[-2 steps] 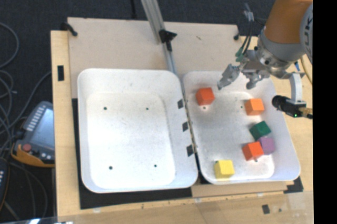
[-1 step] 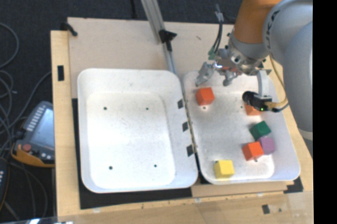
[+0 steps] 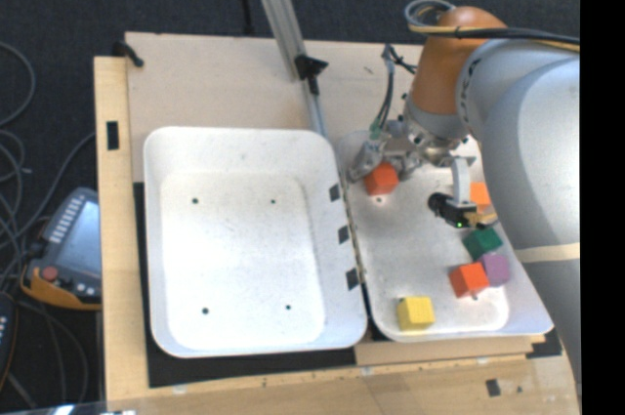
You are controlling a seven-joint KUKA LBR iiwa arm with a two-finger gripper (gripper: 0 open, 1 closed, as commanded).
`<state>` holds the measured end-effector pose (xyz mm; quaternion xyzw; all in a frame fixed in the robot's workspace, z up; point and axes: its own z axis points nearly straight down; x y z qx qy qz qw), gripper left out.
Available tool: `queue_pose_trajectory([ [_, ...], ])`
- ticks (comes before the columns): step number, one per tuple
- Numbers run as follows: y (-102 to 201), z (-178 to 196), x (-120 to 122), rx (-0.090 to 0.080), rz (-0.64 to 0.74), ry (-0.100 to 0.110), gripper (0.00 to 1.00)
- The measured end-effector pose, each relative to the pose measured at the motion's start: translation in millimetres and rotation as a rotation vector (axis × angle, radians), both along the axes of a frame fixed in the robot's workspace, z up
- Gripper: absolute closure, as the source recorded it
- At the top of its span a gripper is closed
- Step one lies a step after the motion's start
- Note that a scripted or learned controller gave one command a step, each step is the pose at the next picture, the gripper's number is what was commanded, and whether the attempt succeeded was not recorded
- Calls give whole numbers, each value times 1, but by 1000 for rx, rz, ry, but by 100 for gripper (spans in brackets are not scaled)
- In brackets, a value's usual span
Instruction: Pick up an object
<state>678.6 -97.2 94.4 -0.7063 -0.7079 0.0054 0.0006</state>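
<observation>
Orange block [image 3: 382, 179] lies in the right bin [image 3: 410, 247], in its far part close to the left wall, and is the likely target since the gripper [image 3: 385, 163] hangs right over it. The block's upper edge is touching or just under the gripper's tip. Whether the fingers are apart, together or clamped on it I cannot tell: the wrist and cabling hide the tips.

It looks like a small, solid, rigid piece of painted wood or plastic. I judge it light, stiff and not fragile, so a firm squeeze should do no harm. Its faces look smooth, so it may slip or twist out if caught by an edge or a corner. The best hold is probably across two opposite flat sides, low enough to get full contact, with the grip squared to those sides. The bin floor under it is flat, so pressing down a little should be safe. The left wall of the right bin is near, which leaves less room on that side.

Other pieces sit toward the near end of the right bin, well apart from the target: a yellow block [image 3: 415, 311] at the near edge, then a second orange block [image 3: 469, 279], a purple block [image 3: 496, 268] and a green block [image 3: 481, 241] close together along the right side. They should not crowd the grasp. The bin rests on the desk [image 3: 195, 81].
</observation>
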Motion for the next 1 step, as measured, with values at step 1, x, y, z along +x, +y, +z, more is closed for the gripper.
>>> queue_pose_trajectory([
  [1,0,14,1,0,2,-6,100],
])
